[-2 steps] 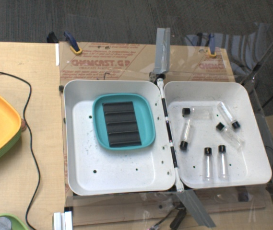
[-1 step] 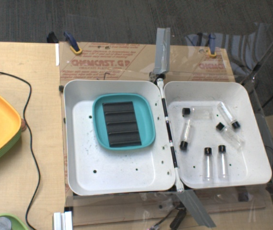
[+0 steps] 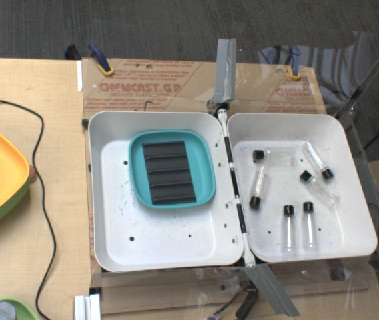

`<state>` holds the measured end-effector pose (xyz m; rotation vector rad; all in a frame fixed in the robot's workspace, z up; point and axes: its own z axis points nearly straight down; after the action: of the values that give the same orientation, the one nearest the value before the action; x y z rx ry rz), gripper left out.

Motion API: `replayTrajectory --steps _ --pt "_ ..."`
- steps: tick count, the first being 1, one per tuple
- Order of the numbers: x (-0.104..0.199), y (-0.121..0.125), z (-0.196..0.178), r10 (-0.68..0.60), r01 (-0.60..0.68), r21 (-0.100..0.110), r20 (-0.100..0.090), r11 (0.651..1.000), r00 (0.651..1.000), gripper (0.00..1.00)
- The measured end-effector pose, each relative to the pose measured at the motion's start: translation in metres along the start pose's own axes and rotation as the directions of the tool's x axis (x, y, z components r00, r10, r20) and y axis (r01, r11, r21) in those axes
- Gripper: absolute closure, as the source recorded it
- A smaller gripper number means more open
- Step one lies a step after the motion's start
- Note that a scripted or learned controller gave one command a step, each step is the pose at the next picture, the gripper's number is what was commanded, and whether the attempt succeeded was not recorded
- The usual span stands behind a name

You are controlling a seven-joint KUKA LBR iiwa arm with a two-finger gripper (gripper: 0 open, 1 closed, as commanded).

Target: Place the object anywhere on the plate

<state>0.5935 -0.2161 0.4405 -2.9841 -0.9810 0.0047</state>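
Teal plate point(image 3: 172, 169) in left bin point(image 3: 109, 199) — capped vials point(image 3: 258, 179) right bin point(image 3: 349, 179) — jaws: can't tell.

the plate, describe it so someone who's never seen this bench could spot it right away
Two white bins sit side by side; look in the left bin. The plate lies in its upper middle: teal, square with rounded corners, a black ribbed block on it. The clear black-capped tubes lie in the right bin.

You can't read the arm's pose from this moment: over both bins and along the right-hand side (the side it reaches in from), no grey link, orange band or wrist gives you anything to judge. The same goes for the gripper, so its height, tilt and state cannot be told.
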Motion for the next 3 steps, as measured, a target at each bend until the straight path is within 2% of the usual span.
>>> replayTrajectory --steps 1,2,3 --pt "-0.022 -0.008 0.002 0.156 -0.157 0.004 0.003 0.988 0.988 0.0" --pt "-0.039 -0.021 0.001 0.326 -0.326 0.003 0.003 0.946 0.946 0.0" --pt "-0.036 -0.018 0.001 0.419 -0.419 0.001 0.002 0.908 0.908 0.0"
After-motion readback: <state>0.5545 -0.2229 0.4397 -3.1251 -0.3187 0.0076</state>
